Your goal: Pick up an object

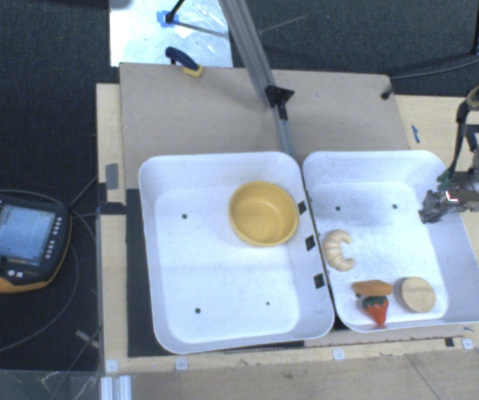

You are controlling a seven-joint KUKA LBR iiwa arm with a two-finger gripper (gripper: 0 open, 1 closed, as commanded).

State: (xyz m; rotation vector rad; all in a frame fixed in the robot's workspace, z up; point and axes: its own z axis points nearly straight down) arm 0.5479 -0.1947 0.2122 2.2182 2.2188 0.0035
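Gripper [433, 207] sits at right edge of frame, over the right bin's [389, 167] upper right rim; cannot tell its state. Lower in that bin: pale curved croissant [338, 250], round tan wooden disc [416, 294], orange-and-red carrot-like toy [375, 300]. Yellow bowl [263, 213], upright, occupies upper right of the left bin [172, 307].

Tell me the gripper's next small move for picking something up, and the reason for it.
Probably shift the gripper left and toward the near side, over the croissant. The gripper sits at the right bin's far right edge, above bare floor, and the croissant lies apart from the other items, so it looks the easiest target.
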